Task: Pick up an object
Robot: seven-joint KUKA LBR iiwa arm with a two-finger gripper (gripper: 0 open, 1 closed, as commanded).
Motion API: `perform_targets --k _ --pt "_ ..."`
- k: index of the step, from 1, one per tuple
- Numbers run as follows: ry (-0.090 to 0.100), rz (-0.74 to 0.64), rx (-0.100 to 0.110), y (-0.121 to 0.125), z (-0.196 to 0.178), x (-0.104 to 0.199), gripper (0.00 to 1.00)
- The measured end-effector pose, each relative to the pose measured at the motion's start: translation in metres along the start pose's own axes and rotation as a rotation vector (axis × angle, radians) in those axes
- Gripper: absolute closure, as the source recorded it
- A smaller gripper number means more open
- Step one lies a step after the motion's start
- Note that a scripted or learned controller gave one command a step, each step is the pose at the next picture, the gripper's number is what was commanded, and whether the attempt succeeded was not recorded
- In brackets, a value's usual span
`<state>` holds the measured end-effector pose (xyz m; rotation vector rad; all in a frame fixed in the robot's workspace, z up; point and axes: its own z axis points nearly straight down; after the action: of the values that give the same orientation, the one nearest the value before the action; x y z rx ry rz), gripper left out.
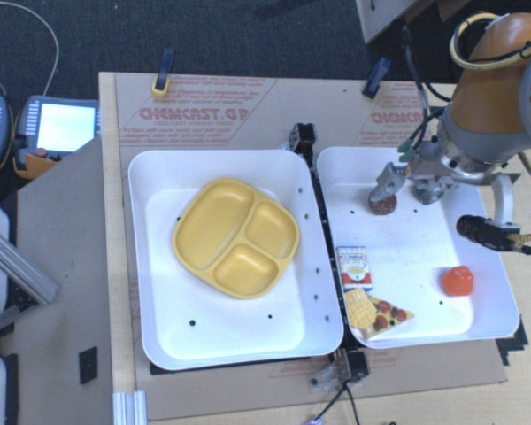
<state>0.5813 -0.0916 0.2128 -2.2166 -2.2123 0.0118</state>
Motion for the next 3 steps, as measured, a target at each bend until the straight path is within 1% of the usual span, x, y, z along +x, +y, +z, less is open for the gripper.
perform_targets --k 1,2,3 --pt "-0.001 -0.002 -0.012 0.002 -0.006 0.000 0.00" --pt "0.000 -0.001 -0.003 0.003 0.058 -0.002 0.00" --pt "0.000 -0.001 -0.005 0.008 0.104 -0.005 0.00"
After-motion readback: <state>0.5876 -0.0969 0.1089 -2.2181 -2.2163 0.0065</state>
